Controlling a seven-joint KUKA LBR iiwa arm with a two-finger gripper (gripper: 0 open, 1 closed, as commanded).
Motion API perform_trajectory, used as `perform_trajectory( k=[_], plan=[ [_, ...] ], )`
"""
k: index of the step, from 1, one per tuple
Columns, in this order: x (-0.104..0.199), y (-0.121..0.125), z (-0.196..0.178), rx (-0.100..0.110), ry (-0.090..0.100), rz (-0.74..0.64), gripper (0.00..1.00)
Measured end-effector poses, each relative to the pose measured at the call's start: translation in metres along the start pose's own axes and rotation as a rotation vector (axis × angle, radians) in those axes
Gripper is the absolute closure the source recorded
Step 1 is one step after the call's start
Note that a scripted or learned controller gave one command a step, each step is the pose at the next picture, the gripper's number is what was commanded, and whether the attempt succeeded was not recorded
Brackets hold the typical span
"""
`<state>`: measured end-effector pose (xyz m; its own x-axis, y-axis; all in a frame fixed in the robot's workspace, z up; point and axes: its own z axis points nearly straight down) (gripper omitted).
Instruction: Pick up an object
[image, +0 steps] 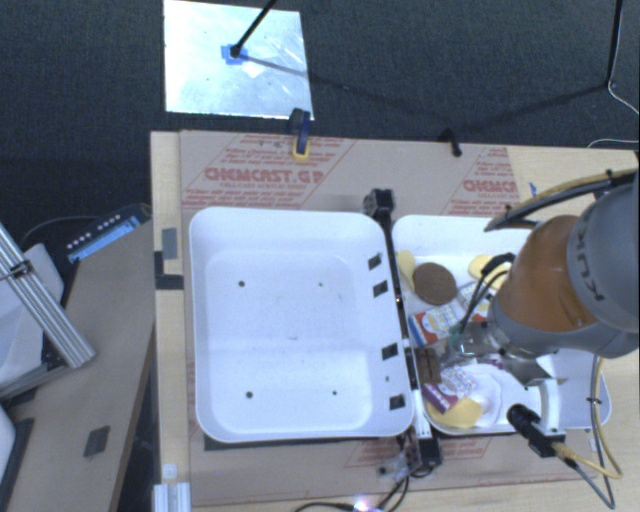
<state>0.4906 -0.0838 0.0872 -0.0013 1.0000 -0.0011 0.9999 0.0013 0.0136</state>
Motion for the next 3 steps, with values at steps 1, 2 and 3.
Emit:
perform_trajectory(
  k=[1,2,3],
  plan=[
    [0.111,0.045,-0.102,0.003,0.002,-0.011,1.00],
    [0.131,0.142,-0.151,-0.001,0.001,-0.007,1.00],
    [0.179,0.178,-0.106,0.011,0.003,-0.007,1.00]
  ],
)
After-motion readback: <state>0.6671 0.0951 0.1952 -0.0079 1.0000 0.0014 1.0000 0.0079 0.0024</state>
